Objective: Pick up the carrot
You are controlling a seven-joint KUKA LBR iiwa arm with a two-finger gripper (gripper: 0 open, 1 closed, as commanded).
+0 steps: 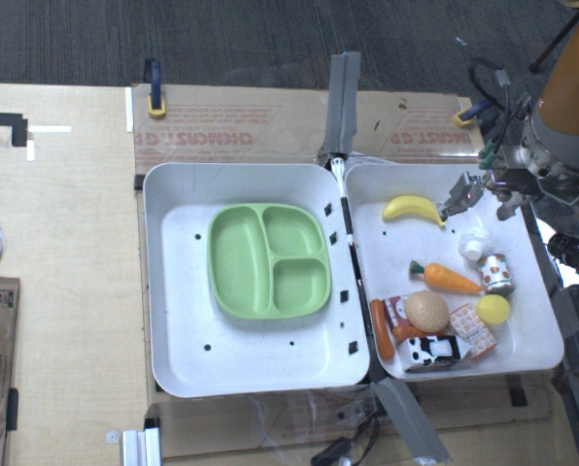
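**Approaching the carrot: tool hanging over the far side of the right bin**

Hovering above the far right part of the right bin (552, 343), the tool (486, 194) is carrying nothing; its two fingers are standing apart, one toward the banana (412, 208) and one further right, with nothing between them. The carrot (448, 278) is lying on the bin floor, nearer than the tool and slightly left of it, orange body pointing right and green top pointing left. It is sitting just beside a small can (496, 273) on its right, with a round bun (426, 310) just near of it and a lemon (493, 309) near-right.

Judging by this, the reach is under way and the grasp is not yet begun. The next move is calling for the tool to travel nearer and a little left, line its fingers across the carrot's narrow width, and descend without knocking the can or bun. The left bin (158, 260) is holding a green divided plate (268, 260).
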